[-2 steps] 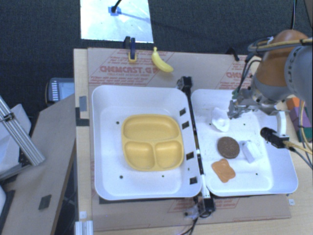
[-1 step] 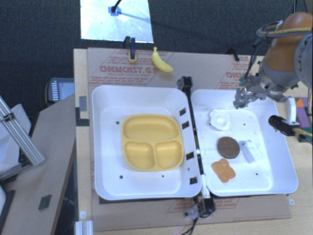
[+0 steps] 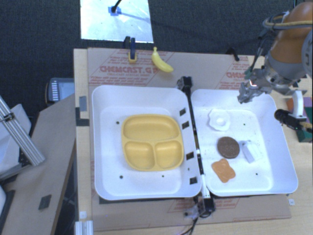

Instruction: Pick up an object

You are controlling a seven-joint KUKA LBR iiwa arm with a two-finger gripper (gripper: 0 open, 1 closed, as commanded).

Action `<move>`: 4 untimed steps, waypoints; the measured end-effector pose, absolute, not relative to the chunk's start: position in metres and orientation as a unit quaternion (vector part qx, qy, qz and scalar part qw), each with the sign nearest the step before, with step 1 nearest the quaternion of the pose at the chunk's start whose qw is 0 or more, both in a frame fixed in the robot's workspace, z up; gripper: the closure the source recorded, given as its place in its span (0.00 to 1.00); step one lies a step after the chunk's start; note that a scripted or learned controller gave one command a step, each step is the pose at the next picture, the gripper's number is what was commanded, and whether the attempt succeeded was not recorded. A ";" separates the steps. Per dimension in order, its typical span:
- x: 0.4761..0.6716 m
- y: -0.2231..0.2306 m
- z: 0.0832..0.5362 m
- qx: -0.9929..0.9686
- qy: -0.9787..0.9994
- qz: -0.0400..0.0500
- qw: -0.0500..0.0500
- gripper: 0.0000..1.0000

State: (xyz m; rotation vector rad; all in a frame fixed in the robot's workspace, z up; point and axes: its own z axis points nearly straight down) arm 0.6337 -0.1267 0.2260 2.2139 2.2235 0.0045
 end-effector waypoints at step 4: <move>0.602 0.086 0.240 0.704 0.710 0.001 0.000 1.00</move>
